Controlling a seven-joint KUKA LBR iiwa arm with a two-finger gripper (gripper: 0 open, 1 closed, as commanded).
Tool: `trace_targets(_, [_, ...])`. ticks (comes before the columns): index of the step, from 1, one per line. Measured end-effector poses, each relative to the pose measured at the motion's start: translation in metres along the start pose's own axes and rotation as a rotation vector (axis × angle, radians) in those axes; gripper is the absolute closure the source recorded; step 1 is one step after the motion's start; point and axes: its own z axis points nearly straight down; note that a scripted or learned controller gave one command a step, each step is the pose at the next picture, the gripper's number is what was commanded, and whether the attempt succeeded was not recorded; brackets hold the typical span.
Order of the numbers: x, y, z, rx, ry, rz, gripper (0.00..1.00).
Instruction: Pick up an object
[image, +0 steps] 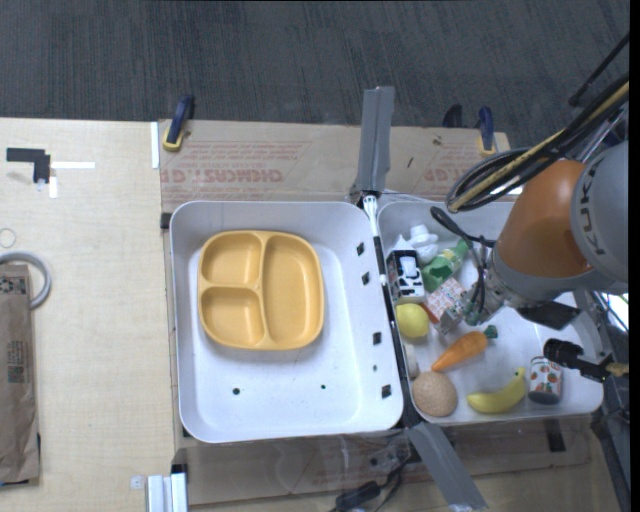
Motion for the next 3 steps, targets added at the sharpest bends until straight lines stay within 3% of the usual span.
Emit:
trace_targets(1, [0.02, -0.055, -0.041, 0.007, 0.007, -0.203, 0.0])
trace_targets(2, [0.015, -0.026, -0.061, 0.005, 0.006, -0.462, 0.0])
trace_targets(3, [0.02, -0.02, 0.0, 0.005, 0.009, -0.727, 0.0])
